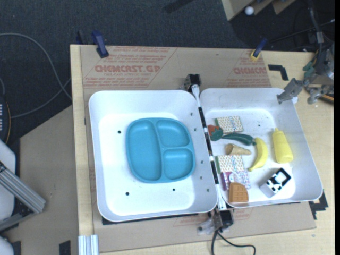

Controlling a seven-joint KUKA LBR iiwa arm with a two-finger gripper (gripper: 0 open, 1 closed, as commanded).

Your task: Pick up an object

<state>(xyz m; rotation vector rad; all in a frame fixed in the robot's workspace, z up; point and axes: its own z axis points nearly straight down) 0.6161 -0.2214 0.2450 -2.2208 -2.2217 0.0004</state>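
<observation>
The right bin (297,116) holds several small objects. Among them are a yellow banana (259,153), a yellow bottle-like piece (282,145), a green item (240,138), a toy ice cream cone (237,150), a patterned packet (229,124), a waffle (239,193) and a black-and-white cube (277,180). My gripper (301,95) hangs over that bin's far right corner, up and to the right of the objects. It is open and nothing is between its fingers.
The left bin (106,116) carries a blue divided plate (159,149). A black divider strip (204,137) runs between the bins. Blue clamps (99,43) sit at the bench's far edge, and a cable lies on the dark floor at the left.
</observation>
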